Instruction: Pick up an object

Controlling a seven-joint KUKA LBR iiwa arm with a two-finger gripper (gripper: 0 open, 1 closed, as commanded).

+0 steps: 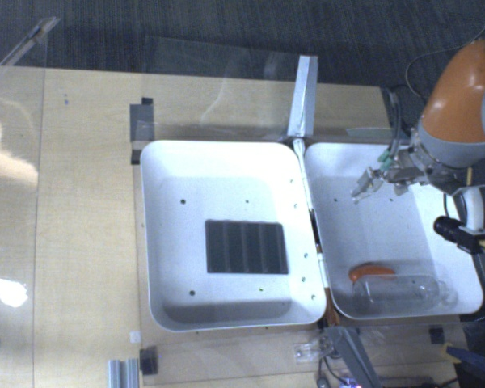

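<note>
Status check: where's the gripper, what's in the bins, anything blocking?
Gripper over the right bin, nothing between its fingers. Orange object and clear bottle lie at that bin's near edge, well apart from the gripper. Dark ridged pad in left bin. Nothing blocking.

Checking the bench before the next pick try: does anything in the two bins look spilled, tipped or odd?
Nothing spilled. In the right bin, a clear bottle lies on its side against the near wall, beside an orange object.

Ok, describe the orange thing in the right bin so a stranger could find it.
Start at the right bin, the one under the arm. Along its near wall lies a clear plastic bottle. The orange object rests against the bottle's left end, the bin's one brightly coloured item.
</note>
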